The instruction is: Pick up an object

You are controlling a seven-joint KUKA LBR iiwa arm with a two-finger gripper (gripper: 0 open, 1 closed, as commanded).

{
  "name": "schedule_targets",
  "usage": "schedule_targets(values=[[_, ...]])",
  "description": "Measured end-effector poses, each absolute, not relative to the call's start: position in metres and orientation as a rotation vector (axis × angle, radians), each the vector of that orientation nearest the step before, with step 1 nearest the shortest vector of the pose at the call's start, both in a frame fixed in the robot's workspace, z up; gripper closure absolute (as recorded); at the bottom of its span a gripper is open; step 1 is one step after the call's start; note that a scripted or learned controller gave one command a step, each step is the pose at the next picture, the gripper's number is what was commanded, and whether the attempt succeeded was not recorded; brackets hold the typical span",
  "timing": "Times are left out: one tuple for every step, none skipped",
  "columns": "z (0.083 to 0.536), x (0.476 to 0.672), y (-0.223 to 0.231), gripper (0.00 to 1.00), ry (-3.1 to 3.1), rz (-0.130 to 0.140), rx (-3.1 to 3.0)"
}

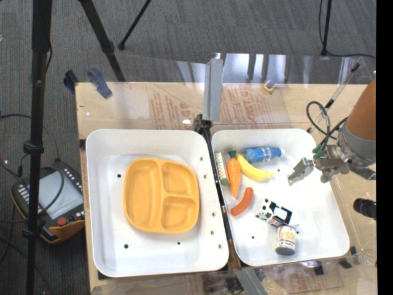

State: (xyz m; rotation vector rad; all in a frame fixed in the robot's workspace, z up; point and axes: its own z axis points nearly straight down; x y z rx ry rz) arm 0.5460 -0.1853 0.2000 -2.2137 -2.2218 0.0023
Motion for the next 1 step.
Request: schedule_targets(values=[[0.1085,0.5054,-0.1547,0.0,-2.42,-0.018,-2.027]])
